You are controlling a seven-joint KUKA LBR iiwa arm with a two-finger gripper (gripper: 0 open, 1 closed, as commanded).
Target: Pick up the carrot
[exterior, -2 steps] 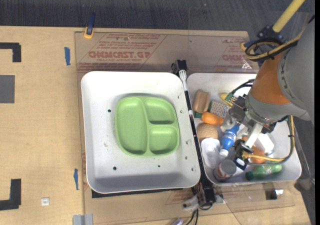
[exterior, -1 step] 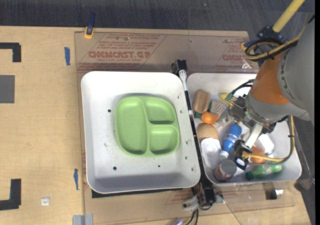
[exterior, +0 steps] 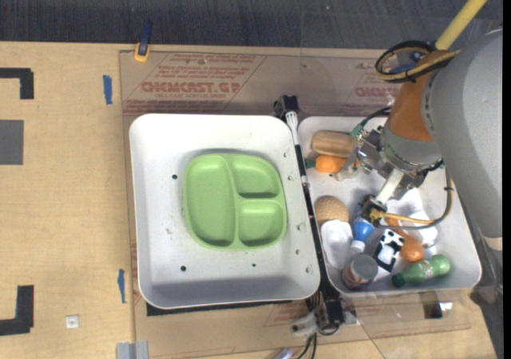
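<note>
An orange piece that looks like the carrot (exterior: 326, 164) lies at the back left of the right bin (exterior: 463, 266), just in front of a tan bread roll (exterior: 331, 143). My gripper (exterior: 355, 159) hangs over the back of this bin, immediately right of that orange piece and close to it or touching it. The grey wrist with its orange band (exterior: 409, 112) rises behind it. A second small orange item (exterior: 413, 251) lies near the front right, beside a green bottle-shaped toy (exterior: 423, 270).
The right bin also holds a brown ball (exterior: 331, 208), a white bottle with a blue cap (exterior: 345, 234), a grey can (exterior: 360, 270) and a black-and-white tag (exterior: 390, 246). In the left bin (exterior: 152, 190) sits a green divided plate (exterior: 235, 199).
</note>
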